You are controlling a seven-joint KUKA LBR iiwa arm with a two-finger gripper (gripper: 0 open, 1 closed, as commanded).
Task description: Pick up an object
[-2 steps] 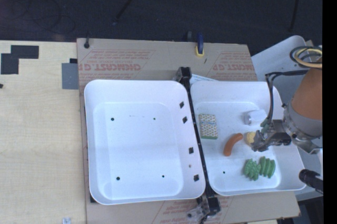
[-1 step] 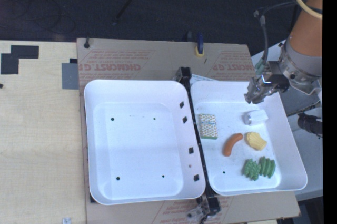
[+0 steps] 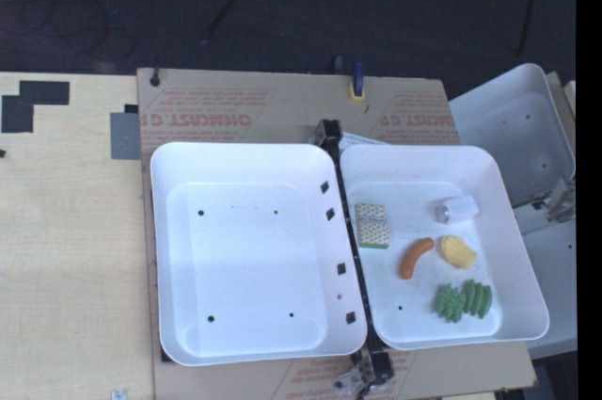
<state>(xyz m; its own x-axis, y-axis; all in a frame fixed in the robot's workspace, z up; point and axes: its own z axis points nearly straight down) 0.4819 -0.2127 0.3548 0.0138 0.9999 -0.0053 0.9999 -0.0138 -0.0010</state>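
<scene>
White right bin (image 3: 508, 200) carries all candidates: patterned sponge (image 3: 372, 225) near left wall, orange sausage (image 3: 415, 257) mid-floor, yellow piece (image 3: 458, 250), white-grey block (image 3: 456, 209), green bunch (image 3: 463, 300) near front-right corner. Left bin (image 3: 174, 200) bare. Nothing lifted; judged: pick not yet begun, approach, grasp, lift all remain.

From my remote desk, I see the machine's pale grey body (image 3: 508, 130) just beyond the upper right corner of the right bin (image 3: 414, 170): a smooth, matte shell with one broad rounded corner and a few small dark dots, perhaps screws. Right of the bin's far rim, a darker, metallic-looking fitting (image 3: 562, 200) sits at the shell's edge, too blurred for me to make out.
</scene>
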